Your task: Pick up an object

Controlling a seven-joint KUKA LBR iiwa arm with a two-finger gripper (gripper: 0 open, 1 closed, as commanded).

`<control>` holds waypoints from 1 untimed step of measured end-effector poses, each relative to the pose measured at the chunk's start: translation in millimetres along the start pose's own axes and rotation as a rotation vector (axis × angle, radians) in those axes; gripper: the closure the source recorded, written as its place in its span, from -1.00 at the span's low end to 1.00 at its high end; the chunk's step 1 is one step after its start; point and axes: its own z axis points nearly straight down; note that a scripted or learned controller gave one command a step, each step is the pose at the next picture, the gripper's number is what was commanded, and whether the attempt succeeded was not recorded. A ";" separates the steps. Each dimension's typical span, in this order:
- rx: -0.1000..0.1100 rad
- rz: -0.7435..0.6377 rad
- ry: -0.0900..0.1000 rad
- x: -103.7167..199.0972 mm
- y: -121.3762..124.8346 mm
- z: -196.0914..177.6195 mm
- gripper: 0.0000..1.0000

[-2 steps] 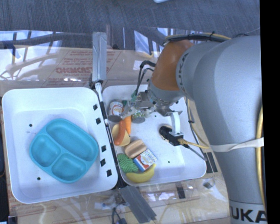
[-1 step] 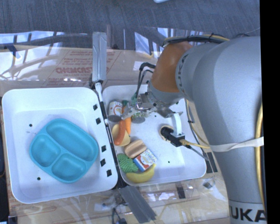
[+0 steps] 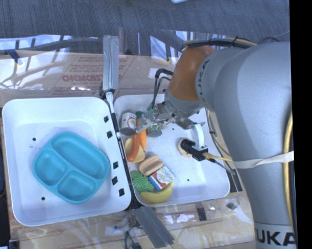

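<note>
Gripper (image 3: 146,126) is down in the right bin (image 3: 191,174), near its upper-left corner. Its metal tip is cluttered with small fittings, and from this angle I can't tell whether it's clamped or released. Closest candidate is the orange tapered carrot (image 3: 138,142). It looks like smooth plastic, with its top end just below the gripper, and it lies across a pale rounded piece (image 3: 130,148) (bread or fruit, unclear). Small cylindrical can (image 3: 127,119) sits just beside the gripper, against the bin's left wall. Lower in the bin, packed together: tan bun-shaped item (image 3: 151,165), green ridged leafy piece (image 3: 141,182), small printed carton (image 3: 163,176), curved yellow banana (image 3: 158,194) along the bottom wall. Left bin (image 3: 23,121) holds a glossy blue three-compartment plate (image 3: 70,165), lying flat, well apart from the gripper.
</note>
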 end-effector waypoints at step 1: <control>-0.002 -0.035 -0.003 0.9 0.6 -0.2 -1.00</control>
